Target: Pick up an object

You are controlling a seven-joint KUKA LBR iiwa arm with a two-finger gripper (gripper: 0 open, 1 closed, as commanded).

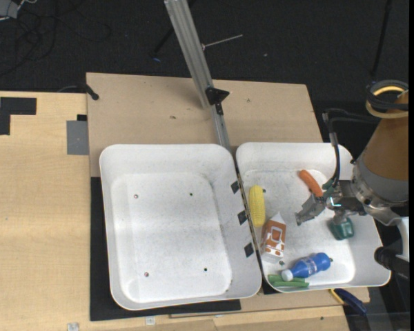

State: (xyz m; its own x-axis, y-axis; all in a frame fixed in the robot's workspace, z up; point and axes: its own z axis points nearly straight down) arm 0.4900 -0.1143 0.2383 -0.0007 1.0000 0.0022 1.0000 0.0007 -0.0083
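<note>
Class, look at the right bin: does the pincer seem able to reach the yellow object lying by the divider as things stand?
Probably yes. The yellow object lies uncovered beside the divider, and the pincer hangs to its right with bare bin floor between them; the nearby packet sits lower, apart.

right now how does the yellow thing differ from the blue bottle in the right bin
The yellow object lies along the divider at the right bin's left wall, pointing up and down the view; the blue bottle lies crosswise near the front edge. The bottle looks longer and has a white cap end. Both lie flat, apart from the gripper.
</note>
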